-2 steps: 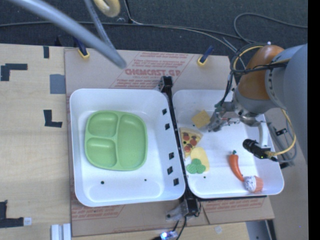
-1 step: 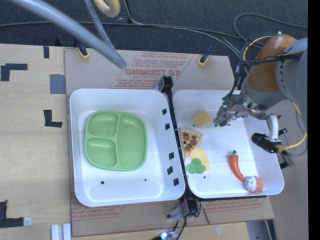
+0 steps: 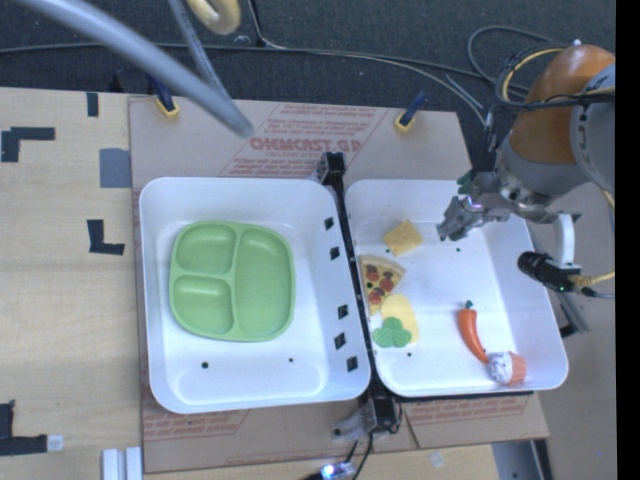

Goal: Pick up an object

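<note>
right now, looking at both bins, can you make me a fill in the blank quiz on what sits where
1. The green divided plate lies in the ____ bin.
2. The pizza slice lies against the right bin's ____ wall.
3. The toy nearest the claw is the yellow ____ wedge.
4. The carrot is ____ in colour.

Missing words: left; left; cheese; orange

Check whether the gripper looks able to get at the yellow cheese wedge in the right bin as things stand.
Probably yes. The gripper hangs over the right bin, just right of the yellow cheese wedge. Bare bin floor lies between them, and the pizza slice sits apart, below the wedge.
</note>
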{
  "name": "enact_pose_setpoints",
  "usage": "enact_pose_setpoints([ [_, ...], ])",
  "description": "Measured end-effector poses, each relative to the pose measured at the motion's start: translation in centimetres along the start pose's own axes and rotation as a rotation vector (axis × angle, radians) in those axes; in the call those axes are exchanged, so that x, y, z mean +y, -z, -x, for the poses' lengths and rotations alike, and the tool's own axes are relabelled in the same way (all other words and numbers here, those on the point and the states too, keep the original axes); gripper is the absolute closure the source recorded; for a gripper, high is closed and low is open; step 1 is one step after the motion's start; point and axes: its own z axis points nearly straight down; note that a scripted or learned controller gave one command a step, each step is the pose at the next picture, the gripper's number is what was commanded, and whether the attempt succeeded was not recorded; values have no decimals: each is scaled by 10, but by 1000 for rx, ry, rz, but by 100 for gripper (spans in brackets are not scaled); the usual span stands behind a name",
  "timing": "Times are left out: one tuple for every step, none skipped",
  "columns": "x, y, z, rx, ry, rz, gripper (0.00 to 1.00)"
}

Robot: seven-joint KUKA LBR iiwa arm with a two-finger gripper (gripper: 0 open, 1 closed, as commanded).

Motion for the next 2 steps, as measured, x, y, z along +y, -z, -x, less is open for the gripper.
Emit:
enact_pose_setpoints([
  [1,53,0,-1,1,2,100],
  [0,47,-61,1,5,-4,100],
])
